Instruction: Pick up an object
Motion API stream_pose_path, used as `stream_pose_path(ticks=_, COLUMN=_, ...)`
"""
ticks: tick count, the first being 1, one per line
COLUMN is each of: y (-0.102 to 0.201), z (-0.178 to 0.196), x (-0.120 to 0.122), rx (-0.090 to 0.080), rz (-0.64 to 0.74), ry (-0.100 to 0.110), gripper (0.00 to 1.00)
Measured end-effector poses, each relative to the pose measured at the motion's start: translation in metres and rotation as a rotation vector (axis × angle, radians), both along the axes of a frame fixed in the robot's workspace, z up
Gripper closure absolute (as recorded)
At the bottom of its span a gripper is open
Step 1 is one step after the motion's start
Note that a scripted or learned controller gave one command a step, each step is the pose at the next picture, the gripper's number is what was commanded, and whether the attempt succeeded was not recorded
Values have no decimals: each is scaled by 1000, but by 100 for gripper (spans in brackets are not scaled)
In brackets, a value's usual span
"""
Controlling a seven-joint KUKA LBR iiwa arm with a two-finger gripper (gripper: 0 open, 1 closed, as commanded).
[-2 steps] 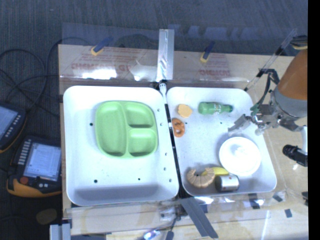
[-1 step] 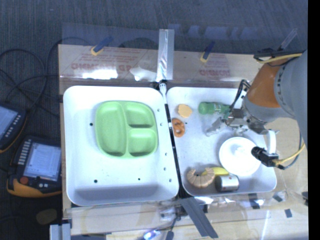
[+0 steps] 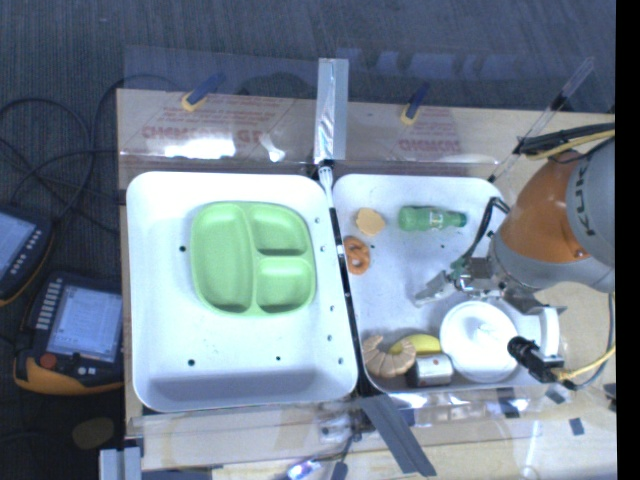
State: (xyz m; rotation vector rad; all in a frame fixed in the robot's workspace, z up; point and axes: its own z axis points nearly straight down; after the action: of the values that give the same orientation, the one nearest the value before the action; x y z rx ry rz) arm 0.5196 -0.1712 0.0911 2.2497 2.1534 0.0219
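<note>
Camera view: claw [image 3: 432, 288] blurred above right bin [image 3: 400, 258]; its state unclear.

- A wooden table [image 3: 470, 128] carries two shallow white bins side by side.
- The left bin [image 3: 160, 368] holds a green divided tray [image 3: 252, 256], lying flat near its middle.
- Blue and yellow clips [image 3: 203, 91] sit along the table's far edge, above clear plastic sheeting [image 3: 215, 128].
- Two handheld control tablets [image 3: 75, 326] lie on the dark carpet [image 3: 300, 8] left of the table, with black cables [image 3: 50, 158] looping nearby.
</note>
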Motion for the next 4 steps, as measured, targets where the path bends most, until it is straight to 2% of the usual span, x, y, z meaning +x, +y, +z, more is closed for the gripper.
stream_pose_path(ticks=1, y=80, z=4, x=-33, rx=14, rz=-23, ry=26, gripper=0)
stream_pose_path(ticks=2, y=13, z=-2, x=38, rx=4, rz=201, ry=17, gripper=0)
stream_pose_path(ticks=3, y=-21, z=-3, x=127, rx=3, rz=101, ry=23, gripper=0)
stream_pose_path(ticks=4, y=14, z=-4, x=143, rx=-6, rz=271, ry=53, gripper=0)
